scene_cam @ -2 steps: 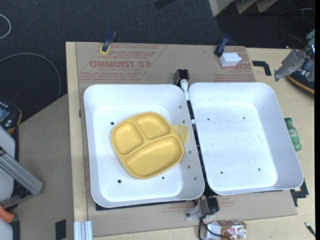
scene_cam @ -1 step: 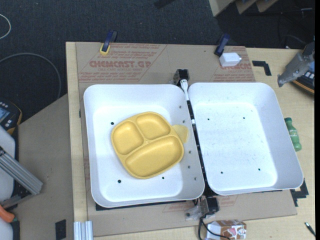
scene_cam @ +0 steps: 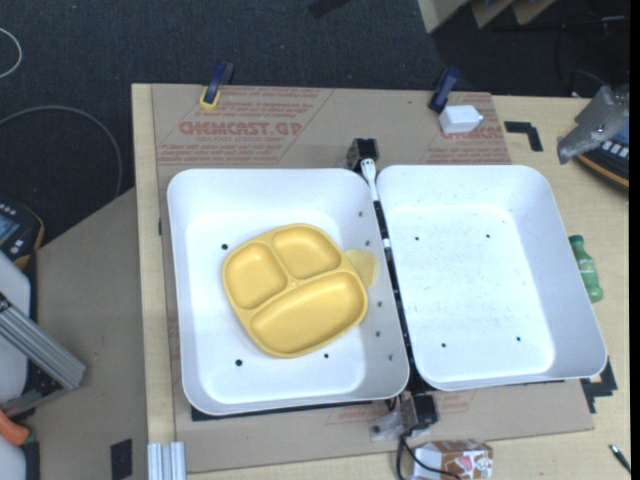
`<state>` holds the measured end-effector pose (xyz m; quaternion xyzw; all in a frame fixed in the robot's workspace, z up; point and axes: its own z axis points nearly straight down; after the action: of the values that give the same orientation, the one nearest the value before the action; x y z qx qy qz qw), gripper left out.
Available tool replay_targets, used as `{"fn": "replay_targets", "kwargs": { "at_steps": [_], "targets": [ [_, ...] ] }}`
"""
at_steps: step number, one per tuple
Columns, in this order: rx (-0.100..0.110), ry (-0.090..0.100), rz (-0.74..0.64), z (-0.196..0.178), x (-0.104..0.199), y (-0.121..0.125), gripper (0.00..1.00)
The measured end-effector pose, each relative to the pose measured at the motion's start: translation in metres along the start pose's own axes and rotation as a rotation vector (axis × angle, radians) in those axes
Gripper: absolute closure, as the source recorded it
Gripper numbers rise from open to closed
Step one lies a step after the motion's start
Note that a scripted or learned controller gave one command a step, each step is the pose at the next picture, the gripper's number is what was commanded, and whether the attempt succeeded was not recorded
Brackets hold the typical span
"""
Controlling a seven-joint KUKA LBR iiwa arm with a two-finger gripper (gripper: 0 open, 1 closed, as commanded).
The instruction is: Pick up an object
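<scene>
A yellow divided plate (scene_cam: 293,289) with three compartments lies flat in the left white bin (scene_cam: 196,268), a little right of its middle. A paler yellow piece (scene_cam: 361,265) peeks out from under the plate's right edge, near the wall between the bins. The right white bin (scene_cam: 480,353) stands beside it. A grey part of my gripper (scene_cam: 598,128) enters at the right edge, above the bench beyond the right bin's far right corner, well away from the plate.
Both bins rest on a cardboard sheet (scene_cam: 300,123). Clamps (scene_cam: 215,83) and a small white block (scene_cam: 460,119) sit along its far edge. A green object (scene_cam: 585,268) lies by the right bin's outer rim. Cables (scene_cam: 375,198) run between the bins.
</scene>
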<state>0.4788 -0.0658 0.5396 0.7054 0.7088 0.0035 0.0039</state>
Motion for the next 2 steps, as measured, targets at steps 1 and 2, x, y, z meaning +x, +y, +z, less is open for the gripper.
{"fn": "replay_targets", "kwargs": {
  "at_steps": [1,2],
  "targets": [
    [0.003,-0.002,0.003,-0.007,-0.002,0.002,1.00],
    [0.027,0.002,0.007,0.141,-0.003,-0.002,1.00]
  ]
}}
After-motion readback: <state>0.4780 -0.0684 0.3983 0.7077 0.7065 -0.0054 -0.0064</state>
